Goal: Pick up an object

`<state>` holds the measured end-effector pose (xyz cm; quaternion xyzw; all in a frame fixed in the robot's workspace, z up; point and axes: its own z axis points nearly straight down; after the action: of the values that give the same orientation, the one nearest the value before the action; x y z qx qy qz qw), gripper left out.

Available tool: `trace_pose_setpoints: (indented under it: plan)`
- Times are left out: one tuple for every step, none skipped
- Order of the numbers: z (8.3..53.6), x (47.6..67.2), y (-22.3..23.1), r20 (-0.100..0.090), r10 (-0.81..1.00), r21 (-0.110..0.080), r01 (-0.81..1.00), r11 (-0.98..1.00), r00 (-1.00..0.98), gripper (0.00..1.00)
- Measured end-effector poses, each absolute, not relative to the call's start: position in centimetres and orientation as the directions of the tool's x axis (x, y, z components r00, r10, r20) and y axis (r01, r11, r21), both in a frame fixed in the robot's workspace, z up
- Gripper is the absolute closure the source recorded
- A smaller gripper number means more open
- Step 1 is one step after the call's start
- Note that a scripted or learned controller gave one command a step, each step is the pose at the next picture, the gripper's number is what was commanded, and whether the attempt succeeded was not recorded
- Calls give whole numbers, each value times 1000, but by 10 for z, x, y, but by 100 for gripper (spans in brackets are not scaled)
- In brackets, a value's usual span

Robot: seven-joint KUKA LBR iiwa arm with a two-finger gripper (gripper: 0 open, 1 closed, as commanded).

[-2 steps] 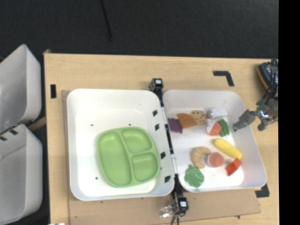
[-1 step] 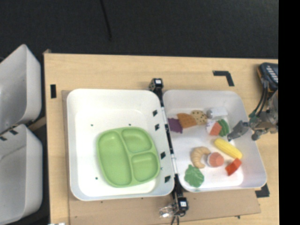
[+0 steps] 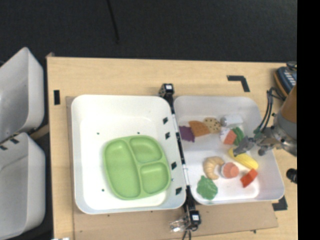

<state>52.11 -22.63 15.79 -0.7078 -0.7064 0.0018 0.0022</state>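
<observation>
The right bin (image 3: 265, 191) holds several toy foods: a purple piece (image 3: 186, 133), a brown bread slice (image 3: 200, 129), a cookie (image 3: 212, 124), a white-grey piece (image 3: 231, 120), an orange carrot with green top (image 3: 232, 135), a yellow piece (image 3: 246, 160), a croissant (image 3: 214, 166), a pink round piece (image 3: 230, 170), a red piece (image 3: 248, 178) and a green leafy piece (image 3: 206, 188). My gripper (image 3: 251, 148) hangs over the bin's right side, just above the yellow piece and right of the carrot. It looks open, with nothing between its fingers.
The left bin (image 3: 85, 114) holds a green three-compartment tray (image 3: 136, 166). A black clip (image 3: 166, 89) sits at the top of the seam between the bins. White blocks (image 3: 17, 94) stand beyond the bench's left edge.
</observation>
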Motion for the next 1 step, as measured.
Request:
trace_pose_setpoints:
  plan:
    - [103, 520, -227, 1, 1000, -6, 1000, -2, 2, 0]
